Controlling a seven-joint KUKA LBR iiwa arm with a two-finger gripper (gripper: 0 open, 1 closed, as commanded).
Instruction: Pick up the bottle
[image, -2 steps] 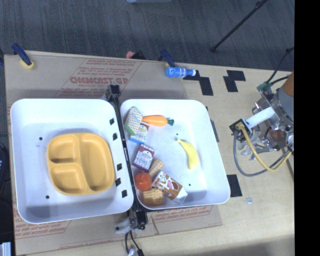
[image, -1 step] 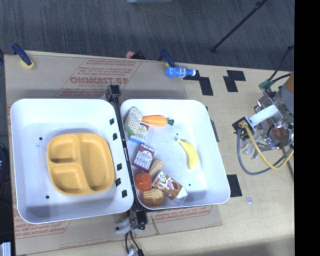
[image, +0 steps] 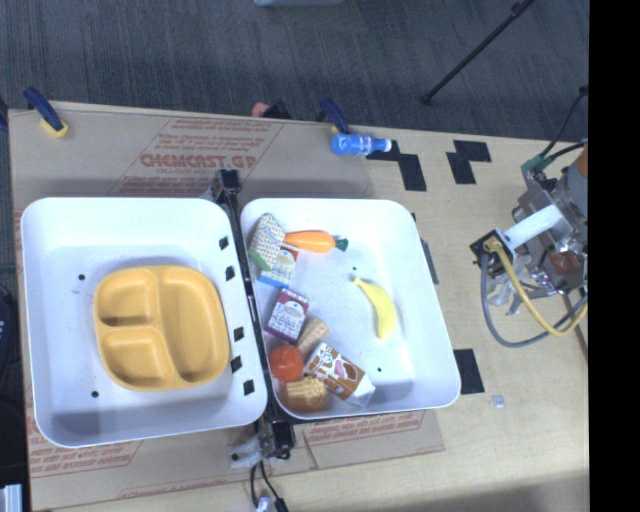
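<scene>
My gripper (image: 548, 250) sits at the right edge of the bench, out past both bins, amid a tangle of yellow and grey cables (image: 520, 310); I cannot tell its state from here.

Nearest me is the right bin (image: 425, 300), one of two. In it I count one banana (image: 379, 306), one carrot (image: 310, 241), one tomato (image: 286, 362), one small red carton (image: 287, 315), one brown carton (image: 338, 372), one striped packet (image: 268, 240) and two bread-like pieces (image: 306, 393).

The left bin (image: 50, 240) holds one yellow divided tray (image: 160, 325).

The one blue bottle (image: 357, 145) lies on its side on the cardboard beyond the right bin's far rim, outside both bins, well apart from my gripper, up and to the left of it in this view.
</scene>
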